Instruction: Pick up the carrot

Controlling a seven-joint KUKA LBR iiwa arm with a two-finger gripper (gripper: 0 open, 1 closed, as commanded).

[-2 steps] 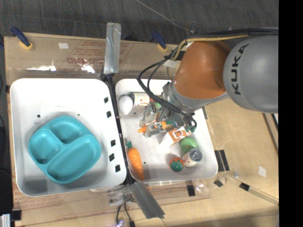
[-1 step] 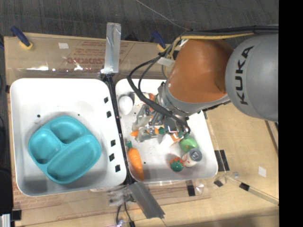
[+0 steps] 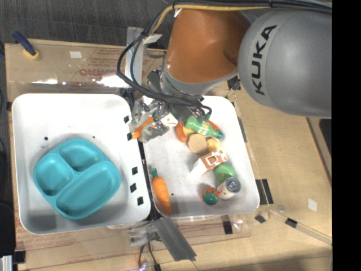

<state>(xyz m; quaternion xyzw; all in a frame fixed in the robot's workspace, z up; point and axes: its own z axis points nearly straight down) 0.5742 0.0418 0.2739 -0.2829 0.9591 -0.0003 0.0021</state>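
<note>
While the carrot (image 3: 161, 189) lies untouched against the left wall of the right bin (image 3: 242, 151), near its front corner, the tool (image 3: 148, 122) hangs over the same bin's rear left corner, well apart from it. Step in hand, by my reading: approach, grasp not begun. Whether the tool is apart or together I cannot tell; cables and the wrist clutter that spot. Next move calls for travel forward along the wall, then a descent clear of the bin rim.
</note>
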